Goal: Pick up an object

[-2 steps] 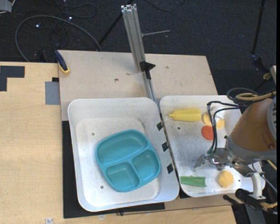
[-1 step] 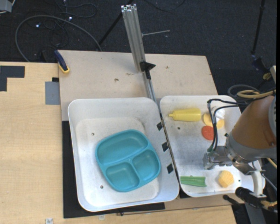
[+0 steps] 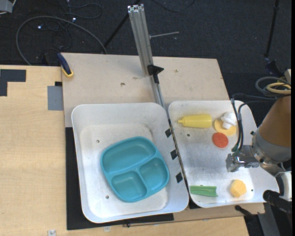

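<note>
The arm's hand (image 3: 234,161), its grip state impossible to tell, hovers in the right white bin (image 3: 201,146) near a small round red plastic toy (image 3: 220,140) at its eleven o'clock, likely light, stiff, slippery, best pinched across its middle.

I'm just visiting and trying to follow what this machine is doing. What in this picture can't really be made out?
- Gripper: small and blurred in the camera view, so its grasp state is unclear.
- Arm: cut off by the right edge.
- White object beside the yellow bottle: too small to identify.
- Yellow piece: its kind is unclear, too small.
- Right bin: lower right corner hidden by the arm.
</note>
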Tool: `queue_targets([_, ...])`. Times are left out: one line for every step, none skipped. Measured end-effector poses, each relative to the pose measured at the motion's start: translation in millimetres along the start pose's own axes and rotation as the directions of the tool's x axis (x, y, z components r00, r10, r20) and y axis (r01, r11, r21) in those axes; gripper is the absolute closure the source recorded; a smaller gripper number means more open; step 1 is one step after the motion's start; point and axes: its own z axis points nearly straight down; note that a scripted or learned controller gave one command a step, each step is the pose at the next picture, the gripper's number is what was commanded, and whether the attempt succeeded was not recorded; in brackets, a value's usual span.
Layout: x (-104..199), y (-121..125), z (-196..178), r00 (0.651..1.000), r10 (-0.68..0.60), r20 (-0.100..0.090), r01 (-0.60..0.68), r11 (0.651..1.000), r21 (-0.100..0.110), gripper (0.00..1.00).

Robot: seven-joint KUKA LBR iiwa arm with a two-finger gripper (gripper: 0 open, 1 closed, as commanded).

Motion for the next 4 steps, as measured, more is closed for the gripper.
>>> queue_targets([1.2,-3.1,-62.0,1.0,-0.002,0.0,0.002,1.0,-0.001,1.0])
queue_targets([0.6,-2.3,-83.2,1.0,-0.002,-0.001,0.002,1.0,0.002,1.0])
queue_targets([60.2,12.6,-85.4,1.0,-0.006,-0.003,0.006,1.0,0.004,1.0])
queue_targets([106.5,13.3,-80.8,1.0,-0.004,-0.003,0.004,1.0,0.006,1.0])
